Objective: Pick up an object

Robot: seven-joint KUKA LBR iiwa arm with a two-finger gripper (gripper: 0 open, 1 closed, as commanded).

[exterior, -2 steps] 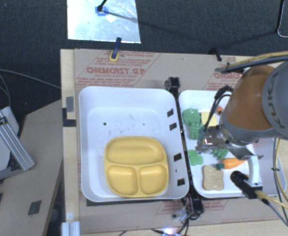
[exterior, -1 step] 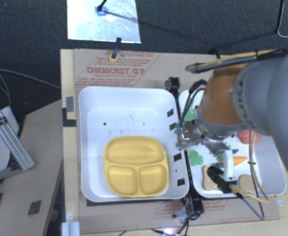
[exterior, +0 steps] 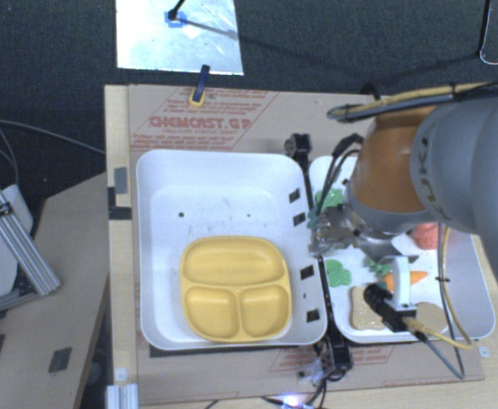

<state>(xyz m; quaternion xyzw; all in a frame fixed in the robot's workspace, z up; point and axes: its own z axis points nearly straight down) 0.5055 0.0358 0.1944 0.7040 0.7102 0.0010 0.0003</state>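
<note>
My gripper (exterior: 327,239) hangs low over the left side of the right bin (exterior: 478,313), close to the wall between the two bins. A green leafy piece (exterior: 339,273) lies just below it, and another green piece (exterior: 326,199) lies just above it. A tan toast slice (exterior: 363,315) rests at the bin's front left. An orange carrot piece (exterior: 417,276) and a reddish item (exterior: 426,237) lie to the right, partly hidden by the arm. I see nothing held in the gripper.
The left bin (exterior: 223,186) holds a yellow divided plate (exterior: 235,286) in its front half. The grey arm with its orange band (exterior: 385,160) covers the back of the right bin. Both bins sit on a cardboard sheet (exterior: 197,118).
</note>
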